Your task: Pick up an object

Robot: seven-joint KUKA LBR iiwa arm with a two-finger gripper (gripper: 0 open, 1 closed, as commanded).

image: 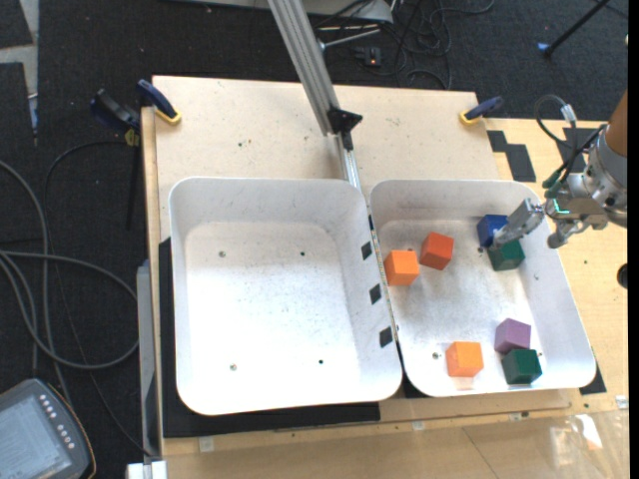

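Note:
The right bin [559, 297] holds several small blocks. A blue cube [489, 230] and a dark green block [508, 256] sit close together near its right wall. My gripper [540, 228] hangs over that wall, open, with nothing between its fingers. Its left finger [520, 220] reaches over the edge of the blue cube and the green block. Two orange cubes [402, 265] [436, 250] lie near the bin's left side. A third orange cube [464, 358], a purple cube [512, 334] and another dark green cube [521, 365] sit at the front.
The left bin [265, 287] stands beside the right one, sharing a raised middle rim. A slanted metal strut [305, 48] runs from the back down to the bins' junction. Clamps [160, 103] [481, 110] grip the board's back corners.

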